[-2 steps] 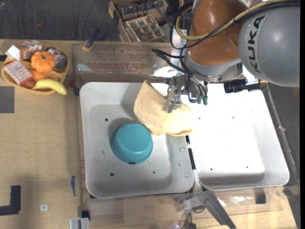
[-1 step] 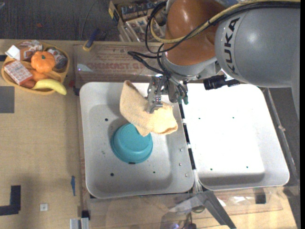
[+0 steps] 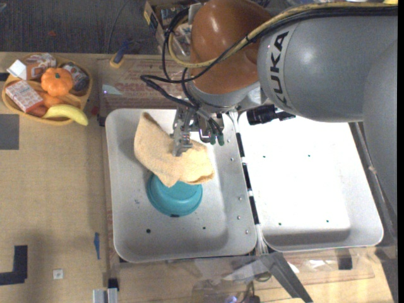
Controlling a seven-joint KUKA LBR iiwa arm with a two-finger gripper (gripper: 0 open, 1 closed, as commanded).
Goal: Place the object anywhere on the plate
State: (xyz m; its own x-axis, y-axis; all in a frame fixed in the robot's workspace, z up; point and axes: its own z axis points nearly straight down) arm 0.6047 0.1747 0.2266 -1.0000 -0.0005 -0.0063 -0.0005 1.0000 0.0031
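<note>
A tan cloth [image 3: 165, 151] lies draped in the left bin [image 3: 126, 232], its lower edge covering the upper part of a teal plate [image 3: 177, 197]. My gripper [image 3: 183, 142] reaches down from the grey arm and its fingers [image 3: 181, 145] press into the cloth's right half, pinching a fold of it. Most of the cloth spreads up and to the left of the plate, resting on the bin floor.
The right bin [image 3: 309, 182] sits beside the left one, under the arm's big grey link [image 3: 328, 49]. A yellow bowl [image 3: 25, 109] with an orange, a banana and small packets stands on the bench at the far left.
</note>
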